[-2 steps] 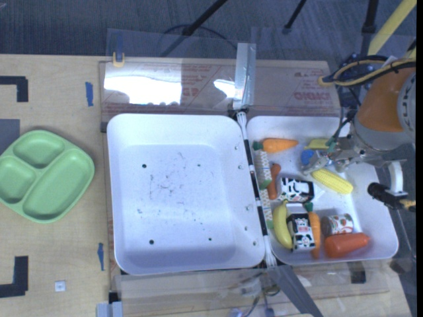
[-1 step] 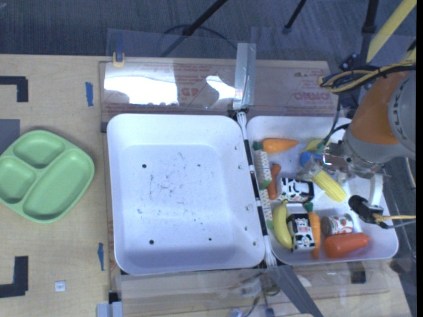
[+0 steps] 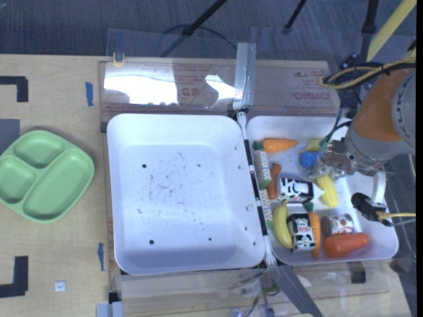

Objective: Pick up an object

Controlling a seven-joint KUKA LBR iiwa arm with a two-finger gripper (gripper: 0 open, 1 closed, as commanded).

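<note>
The arm is reached in from the right, its claw (image 3: 328, 158) lowered into the right bin (image 3: 390, 243) beside the yellow corn (image 3: 327, 189). The corn's long axis is angled top-left to bottom-right. The claw's state cannot be told.

I'm seeing bright, even light; strong glare on clear panel (image 3: 172, 88) upper centre; soft shadows; slight blur at right edge.

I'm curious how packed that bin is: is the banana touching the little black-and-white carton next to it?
Touching. In the camera view the banana lies right against the left side of the black-and-white carton in the right bin, with no white floor showing between them.
</note>
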